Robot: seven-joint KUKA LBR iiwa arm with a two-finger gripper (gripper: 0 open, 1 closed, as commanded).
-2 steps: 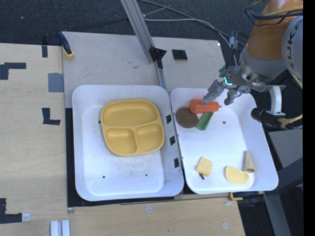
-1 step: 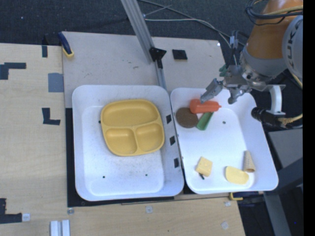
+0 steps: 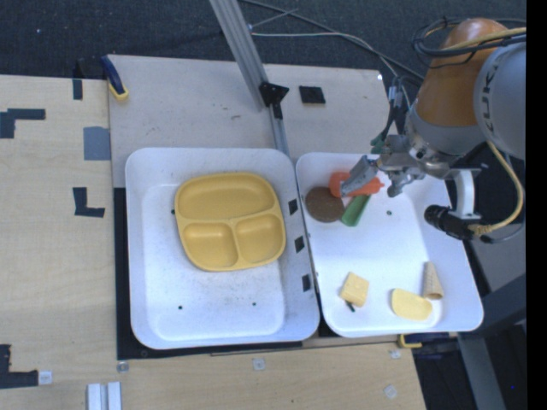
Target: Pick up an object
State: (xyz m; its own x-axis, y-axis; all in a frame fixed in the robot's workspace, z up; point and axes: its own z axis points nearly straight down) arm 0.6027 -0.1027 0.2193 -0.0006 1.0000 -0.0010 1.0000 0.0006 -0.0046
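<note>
A: Gripper status?
B: Mine's over right bin, above orange piece & green stick; can't tell its state.
A: Surroundings?
B: Yellow tray in left bin, tan bench.

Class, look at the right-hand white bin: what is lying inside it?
Inside the right bin: a brown disc, a green stick, an orange piece partly covered by the gripper, a yellow cube, a yellow slice and a tan cone.

The only lettering that can be read is part of the maker's name, the letters "KU" running down the grey casing of the arm, cut off at the frame's right side.
</note>
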